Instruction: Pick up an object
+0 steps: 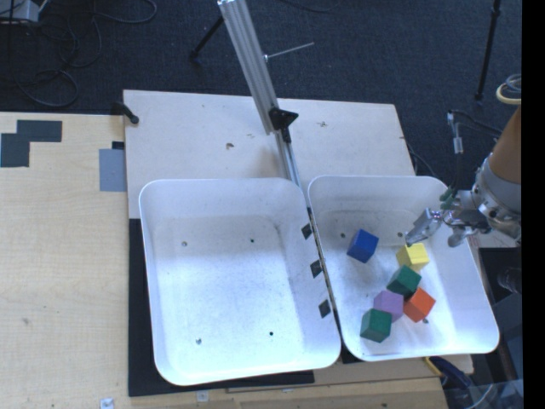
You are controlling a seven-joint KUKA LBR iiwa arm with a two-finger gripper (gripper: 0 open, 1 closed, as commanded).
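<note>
- Where the right bin [477, 335] meets its right rim, gripper [423, 227] hovers, fingers spread, grasping nothing.
- Yellow cube [416, 255] just below; blue cube [363, 246] left.

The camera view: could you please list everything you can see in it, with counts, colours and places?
Bins: 2, white, side by side on the bench; left bin, right bin.
Blue cube: 1, right bin, apart from the others, toward its middle.
Yellow cube: 1, right bin, just below the gripper.
Green cubes: 2, dark green, right bin; one under the yellow, one nearest the front rim.
Purple cube: 1, right bin, between the two greens.
Orange cube: 1, right bin, right of the purple.
Rail: 1, silver, slanting up from between the bins.
Board: 1, pale wood, left of the bins.
Gripper: 1, metal, over the right bin's right side.
Arm: 1, grey, at the right.
</note>
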